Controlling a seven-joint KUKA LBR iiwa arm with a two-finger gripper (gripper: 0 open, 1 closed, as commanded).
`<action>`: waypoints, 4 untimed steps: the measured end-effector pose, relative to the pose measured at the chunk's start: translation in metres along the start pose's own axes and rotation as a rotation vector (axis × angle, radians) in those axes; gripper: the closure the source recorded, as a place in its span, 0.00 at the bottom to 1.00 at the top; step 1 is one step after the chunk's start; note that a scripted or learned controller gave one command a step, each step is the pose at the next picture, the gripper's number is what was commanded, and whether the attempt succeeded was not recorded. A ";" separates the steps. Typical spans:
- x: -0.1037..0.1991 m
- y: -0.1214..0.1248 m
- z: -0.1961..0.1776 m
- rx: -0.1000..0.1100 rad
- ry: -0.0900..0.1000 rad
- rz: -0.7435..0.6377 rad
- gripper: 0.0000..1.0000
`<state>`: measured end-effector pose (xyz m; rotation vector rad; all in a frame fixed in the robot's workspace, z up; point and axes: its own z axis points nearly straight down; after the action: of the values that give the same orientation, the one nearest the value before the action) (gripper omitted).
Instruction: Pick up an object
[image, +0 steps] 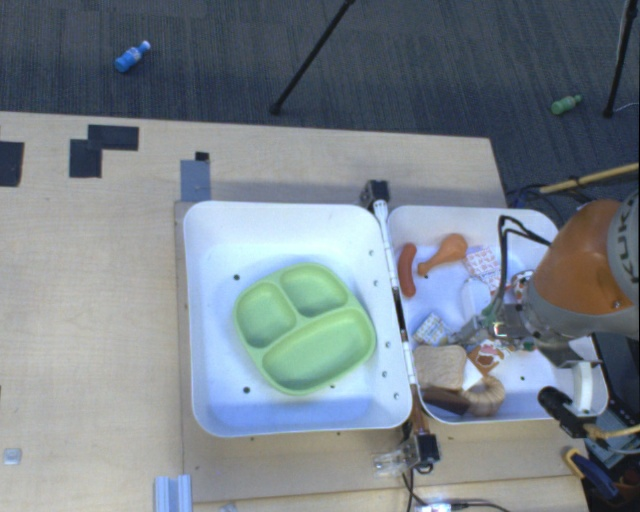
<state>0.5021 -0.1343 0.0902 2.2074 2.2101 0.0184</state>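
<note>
Gripper (487, 335) low in the right bin (520, 405), jaw state impossible to tell, bread slice (441, 367) just beside, sausage (407, 270) farther off, green divided plate (305, 325) well apart.

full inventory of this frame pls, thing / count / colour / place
left bin: 1, white, bench centre
divided plate: 1, green, three compartments, in left bin
right bin: 1, white, beside the left bin
sausage: 1, red-brown, right bin, near its left wall
drumstick: 1, orange-tan, right bin, upper part
bread slice: 1, tan, right bin, lower left
bagel: 1, brown, right bin, lower edge
small packets: at least 2, pale and patterned, right bin; exact count unclear
bottle: 1, blue, on the floor, upper left
small green item: 1, on the floor, upper right
arm: 1, grey with orange band, over right bin
hand: 1, low among the right bin's items
</note>
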 end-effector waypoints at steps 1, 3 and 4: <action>0.001 0.004 -0.013 -0.009 0.002 -0.003 1.00; -0.073 0.079 -0.126 0.017 0.002 -0.002 1.00; -0.072 0.079 -0.126 0.018 0.003 -0.003 0.00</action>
<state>0.5784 -0.2060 0.2180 2.2142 2.2241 0.0022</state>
